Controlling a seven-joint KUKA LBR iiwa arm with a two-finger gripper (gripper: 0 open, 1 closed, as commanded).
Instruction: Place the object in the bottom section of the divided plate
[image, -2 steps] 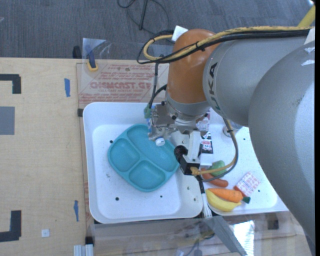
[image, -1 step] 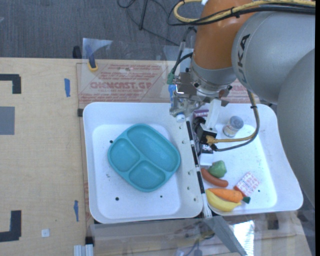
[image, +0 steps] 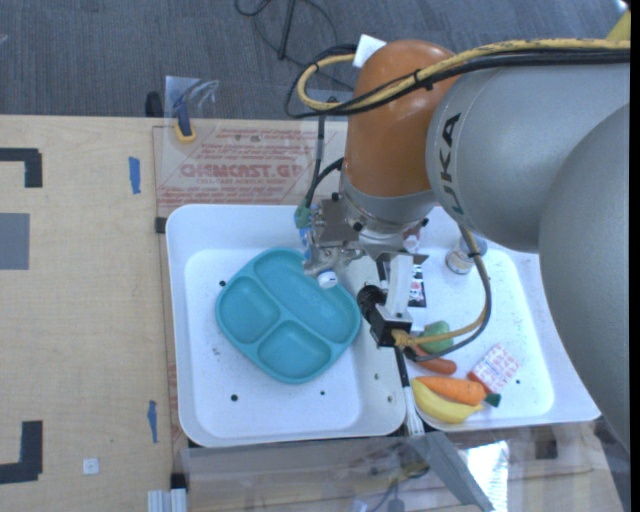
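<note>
You seem mid-carry: the gripper (image: 322, 262) hangs over the plate's (image: 232, 305) 1 o'clock rim, whether it holds anything you cannot tell, carrot (image: 452, 388) and banana (image: 443, 405) lie at 4 o'clock, and next comes the 6 o'clock section (image: 292, 352).

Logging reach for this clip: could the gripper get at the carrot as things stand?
Probably yes: the carrot lies uncovered beside the banana in the right bin, and the gripper hangs over the neighbouring bin's plate.
</note>
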